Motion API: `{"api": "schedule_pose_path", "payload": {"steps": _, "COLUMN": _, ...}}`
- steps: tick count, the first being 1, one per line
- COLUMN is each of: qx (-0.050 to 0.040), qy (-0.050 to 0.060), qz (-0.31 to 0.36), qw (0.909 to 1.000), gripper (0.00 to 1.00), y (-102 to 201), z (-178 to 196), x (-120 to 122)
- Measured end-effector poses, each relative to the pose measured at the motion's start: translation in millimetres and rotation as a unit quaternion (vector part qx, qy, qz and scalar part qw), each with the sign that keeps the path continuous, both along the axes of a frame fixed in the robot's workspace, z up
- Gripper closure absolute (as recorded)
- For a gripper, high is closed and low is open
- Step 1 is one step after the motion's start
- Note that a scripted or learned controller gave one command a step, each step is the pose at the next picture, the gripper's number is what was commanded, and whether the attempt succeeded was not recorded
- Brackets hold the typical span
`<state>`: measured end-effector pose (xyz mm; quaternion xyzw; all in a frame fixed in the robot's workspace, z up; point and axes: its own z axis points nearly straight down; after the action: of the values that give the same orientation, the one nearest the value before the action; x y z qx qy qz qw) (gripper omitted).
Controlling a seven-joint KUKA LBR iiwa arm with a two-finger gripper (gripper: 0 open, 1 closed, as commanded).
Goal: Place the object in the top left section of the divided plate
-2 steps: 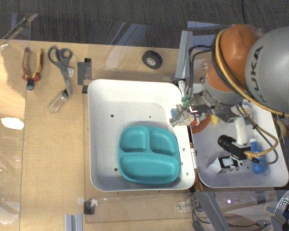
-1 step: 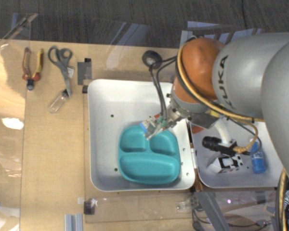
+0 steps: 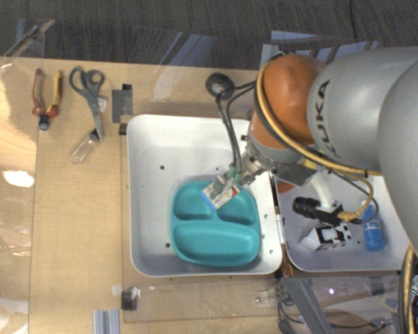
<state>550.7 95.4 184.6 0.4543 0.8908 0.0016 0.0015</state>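
A teal divided plate (image 3: 192, 204) lies in the left white bin (image 3: 153, 186), with two small sections at the top and one wide section below. My gripper (image 3: 223, 186) hangs over the plate's upper edge, near the ridge between the two top sections. It is shut on a small white, blue and orange object (image 3: 218, 196), which sits between the fingertips just above the right side of the top left section.
The right bin (image 3: 299, 252) holds a blue item (image 3: 373, 234) and a small black-and-white item (image 3: 331, 236). On the bench to the left lie red pliers (image 3: 44, 99), scissors (image 3: 90, 94), a clear tube (image 3: 83, 147) and a black block (image 3: 123, 101).
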Motion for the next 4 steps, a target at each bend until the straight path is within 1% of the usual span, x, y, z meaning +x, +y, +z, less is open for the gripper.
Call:
{"api": "schedule_pose_path", "payload": {"steps": 1, "qx": 0.0015, "qy": -0.011, "qz": 0.05, "qw": 0.9987, "gripper": 0.0, "y": 63.7, "z": -63.0, "x": 8.4}}
{"api": "schedule_pose_path", "payload": {"steps": 2, "qx": 0.0009, "qy": -0.023, "qz": 0.049, "qw": 0.9985, "gripper": 1.0, "y": 61.3, "z": -48.7, "x": 14.8}}
{"api": "schedule_pose_path", "payload": {"steps": 3, "qx": 0.0008, "qy": -0.001, "qz": -0.128, "qw": 0.9918, "gripper": 1.0, "y": 22.0, "z": -2.4, "x": -17.0}}
{"api": "schedule_pose_path", "payload": {"steps": 4, "qx": 0.0005, "qy": -0.001, "qz": -0.062, "qw": 0.9981, "gripper": 1.0, "y": 61.1, "z": 8.8, "x": -37.6}}
